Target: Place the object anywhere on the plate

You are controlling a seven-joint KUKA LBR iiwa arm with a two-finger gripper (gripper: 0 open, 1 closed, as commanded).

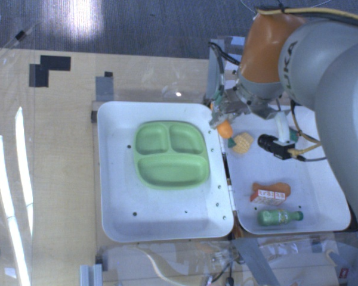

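Above the seam between the two white bins we see the hand (225,117) closed on a small orange object (225,129), just right of the green plate (170,155) (three compartments). In the right bin (334,213) lie corn (242,142), a packet (270,192) and a green bottle (278,217).

No text can be read anywhere. The orange packet (270,192) in the right bin (337,216) carries a pale label, but its print is too small to read.
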